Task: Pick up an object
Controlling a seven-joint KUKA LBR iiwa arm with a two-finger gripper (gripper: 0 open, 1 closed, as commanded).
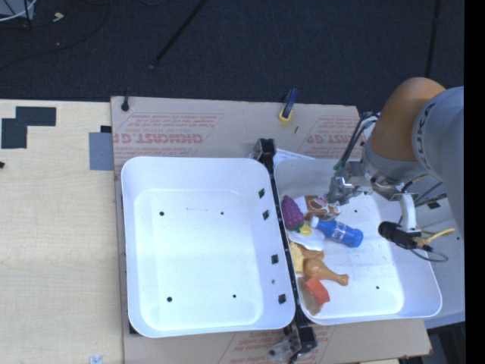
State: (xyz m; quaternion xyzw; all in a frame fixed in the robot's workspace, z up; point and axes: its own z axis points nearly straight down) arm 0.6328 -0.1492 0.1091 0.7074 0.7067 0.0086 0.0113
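While the gripper point(339, 190) hangs over the right bin point(394, 294), finger state unreadable, nothing looks lifted: blue bottle point(339, 232) and other toys lie just beneath. Pick not yet done.

Even overhead light, bright white bins point(198, 174) near glare, dark background, and perhaps slightly soft focus throughout.

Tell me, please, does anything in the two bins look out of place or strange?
Nothing looks damaged or spilled. The toys are all bunched against the right bin's left wall: purple piece, blue bottle, tan figure, red piece. The gripper is just above them.
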